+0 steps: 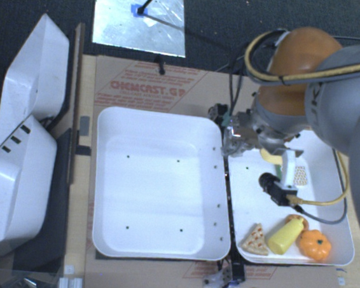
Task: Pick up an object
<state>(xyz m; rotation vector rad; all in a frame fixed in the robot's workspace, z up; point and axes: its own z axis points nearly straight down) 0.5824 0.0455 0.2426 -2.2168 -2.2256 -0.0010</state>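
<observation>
Along the front of the right bin (345,215) lie a pizza-slice toy (256,239), a yellow bottle with a red cap (285,235) and an orange pumpkin (314,244). Farther back, a beige grid-patterned piece (301,176) rests near the right wall. A pale yellow thing (269,156) peeks out from under the wrist. My gripper (232,138) hangs over the right bin's back left corner, close to the wall shared with the left bin. The big grey and orange arm covers the back of the right bin. Nothing shows between the fingers.
The left bin (102,183) stands beside the right one, their walls touching at the middle. Both rest on a cardboard sheet (148,85). A silver plate (140,13) lies behind them. White moulded covers (23,143) stand at the far left.
</observation>
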